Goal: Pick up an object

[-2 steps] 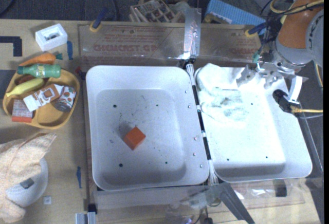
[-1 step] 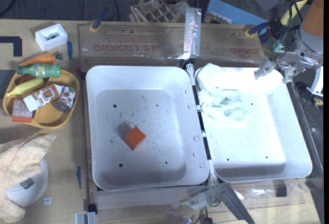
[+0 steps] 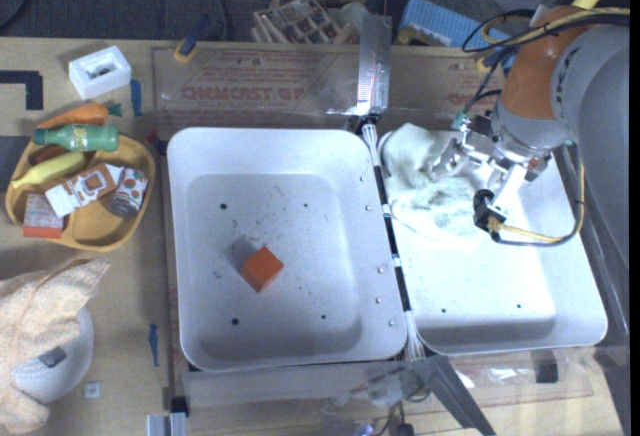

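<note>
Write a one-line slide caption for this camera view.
KUKA arm's gripper low over a crumpled white cloth in the right bin; orange block in the left bin.

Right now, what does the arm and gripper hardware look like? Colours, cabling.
Grey arm with an orange band above the wrist. Silver metal gripper assembly below it. A yellow cable loops from a black fitting near the gripper; dark cables run above the band.
</note>
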Controlling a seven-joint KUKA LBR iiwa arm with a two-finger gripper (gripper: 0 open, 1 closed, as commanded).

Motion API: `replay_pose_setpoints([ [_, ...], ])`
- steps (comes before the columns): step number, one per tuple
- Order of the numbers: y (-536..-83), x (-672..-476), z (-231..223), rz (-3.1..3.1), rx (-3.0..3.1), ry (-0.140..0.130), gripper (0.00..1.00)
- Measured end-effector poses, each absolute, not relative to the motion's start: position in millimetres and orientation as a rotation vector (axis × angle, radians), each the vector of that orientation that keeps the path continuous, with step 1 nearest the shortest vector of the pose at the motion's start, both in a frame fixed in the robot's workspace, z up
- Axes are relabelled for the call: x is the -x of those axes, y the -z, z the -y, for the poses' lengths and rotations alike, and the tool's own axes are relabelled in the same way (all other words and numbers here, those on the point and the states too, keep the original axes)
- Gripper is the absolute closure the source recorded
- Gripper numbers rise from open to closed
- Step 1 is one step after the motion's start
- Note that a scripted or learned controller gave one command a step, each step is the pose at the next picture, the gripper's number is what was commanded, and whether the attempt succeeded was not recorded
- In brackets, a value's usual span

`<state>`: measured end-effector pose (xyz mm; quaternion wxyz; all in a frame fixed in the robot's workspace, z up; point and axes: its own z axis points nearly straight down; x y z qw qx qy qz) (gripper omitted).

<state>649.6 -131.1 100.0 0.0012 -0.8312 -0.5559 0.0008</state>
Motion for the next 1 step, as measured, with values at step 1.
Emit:
replay_pose_setpoints([
  [1, -162.5, -630.2, 169.9, 1.769, 2.598, 0.001, 0.00],
])
